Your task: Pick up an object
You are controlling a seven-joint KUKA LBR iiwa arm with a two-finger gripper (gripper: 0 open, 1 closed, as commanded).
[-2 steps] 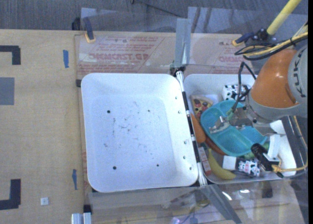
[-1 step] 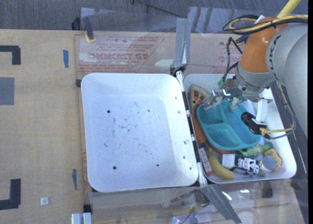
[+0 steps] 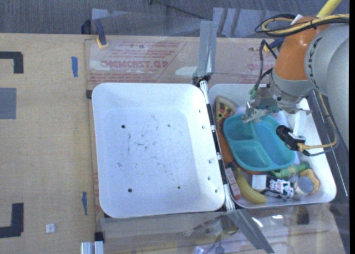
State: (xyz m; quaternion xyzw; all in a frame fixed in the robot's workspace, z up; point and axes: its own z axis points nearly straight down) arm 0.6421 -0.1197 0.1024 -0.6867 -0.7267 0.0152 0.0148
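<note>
Gripper (image 3: pixel 258 108) hung low over back of right bin (image 3: pixel 327 183); whether fingers were open or shut could not be told. Nothing seen held. Teal divided tray (image 3: pixel 258 147) lay directly beneath and toward view's lower right, long axis running diagonally, back rim just under fingertips. Banana (image 3: pixel 248 189) lay beyond tray near front wall. Pizza-slice toy (image 3: pixel 224 108) lay just left of gripper. Left bin (image 3: pixel 105 108) stood well apart.

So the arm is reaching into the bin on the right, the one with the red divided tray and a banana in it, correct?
Nearly. The divided tray is blue-green, not red; the camera view shows that. The rest stands: the arm's pincer hangs over the right bin, at the tray's upper edge, and a banana lies below the tray in that bin.
</note>
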